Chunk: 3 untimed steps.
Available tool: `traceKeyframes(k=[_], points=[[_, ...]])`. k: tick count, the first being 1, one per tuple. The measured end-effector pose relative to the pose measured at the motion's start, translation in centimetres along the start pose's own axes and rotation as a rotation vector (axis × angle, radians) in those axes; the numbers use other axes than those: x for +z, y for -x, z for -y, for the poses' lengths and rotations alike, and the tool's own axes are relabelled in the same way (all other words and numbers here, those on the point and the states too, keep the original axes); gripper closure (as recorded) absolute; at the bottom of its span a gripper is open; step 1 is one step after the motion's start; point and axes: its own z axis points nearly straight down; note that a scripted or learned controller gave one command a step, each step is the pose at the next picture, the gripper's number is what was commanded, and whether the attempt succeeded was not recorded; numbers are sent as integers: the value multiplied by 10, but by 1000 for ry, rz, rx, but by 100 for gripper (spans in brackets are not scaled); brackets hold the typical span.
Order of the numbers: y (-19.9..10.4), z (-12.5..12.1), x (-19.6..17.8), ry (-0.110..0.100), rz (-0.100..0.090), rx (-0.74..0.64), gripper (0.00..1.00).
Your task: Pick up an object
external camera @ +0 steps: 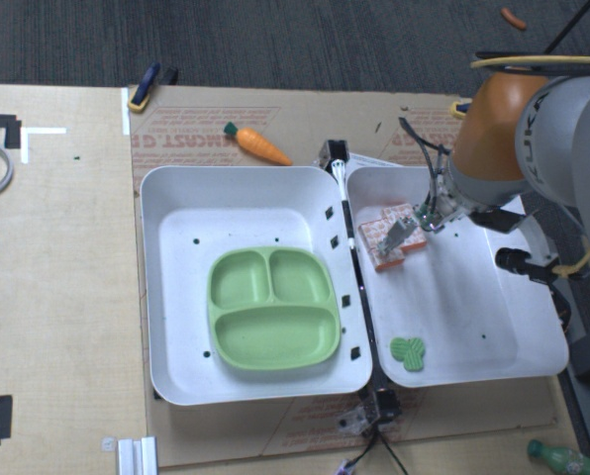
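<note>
My hand (406,231) sits low in the right bin (493,349), touching the red-patterned packet (386,237); I cannot tell its grip state.

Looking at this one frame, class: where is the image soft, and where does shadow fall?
Camera view: the pincer is soft and hard to read over the red-and-white packet; the arm darkens the right bin beneath it; the green tray is evenly lit and sharp.

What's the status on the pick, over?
Gripper down in the right bin, at the red-and-white packet; grasp unconfirmed. Green ridged piece untouched near the bin's front. Nothing blocking the packet.
</note>
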Motion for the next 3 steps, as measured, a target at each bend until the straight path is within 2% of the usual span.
traceKeyframes(k=[3], points=[[0, 0, 0, 0, 0, 0, 0]])
